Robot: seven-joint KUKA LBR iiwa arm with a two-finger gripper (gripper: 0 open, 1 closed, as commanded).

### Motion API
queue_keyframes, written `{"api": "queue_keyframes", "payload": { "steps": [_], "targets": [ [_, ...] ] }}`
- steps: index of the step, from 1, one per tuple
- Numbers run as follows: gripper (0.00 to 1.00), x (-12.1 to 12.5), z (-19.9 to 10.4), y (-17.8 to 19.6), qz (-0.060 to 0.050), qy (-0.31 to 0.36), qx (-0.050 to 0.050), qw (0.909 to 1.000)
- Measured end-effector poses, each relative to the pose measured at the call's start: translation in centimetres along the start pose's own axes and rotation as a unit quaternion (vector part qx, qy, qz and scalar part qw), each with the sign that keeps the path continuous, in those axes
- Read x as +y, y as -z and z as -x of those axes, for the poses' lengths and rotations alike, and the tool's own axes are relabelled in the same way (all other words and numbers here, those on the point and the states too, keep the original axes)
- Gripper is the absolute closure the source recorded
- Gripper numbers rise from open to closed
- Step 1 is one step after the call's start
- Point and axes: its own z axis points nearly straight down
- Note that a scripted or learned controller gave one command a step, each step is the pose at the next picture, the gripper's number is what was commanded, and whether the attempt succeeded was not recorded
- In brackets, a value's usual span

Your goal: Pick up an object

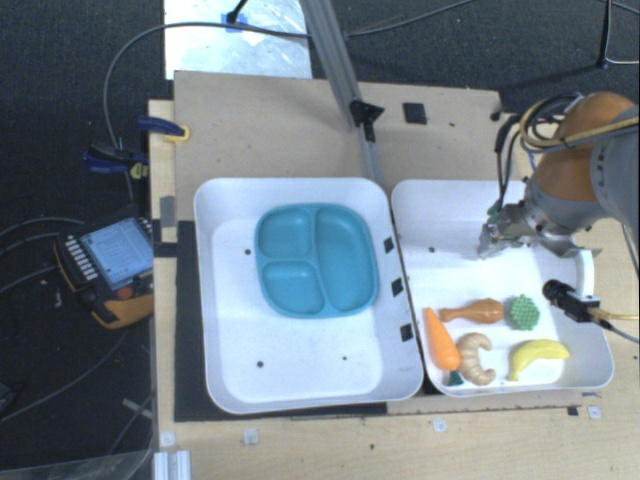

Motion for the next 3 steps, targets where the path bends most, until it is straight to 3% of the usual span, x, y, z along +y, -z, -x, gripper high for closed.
{"api": "queue_keyframes", "payload": {
  "steps": [3],
  "targets": [
    [1.00,0.8,-0.4,17.9,-0.001,0.004,0.000,1.0000]
  ]
}}
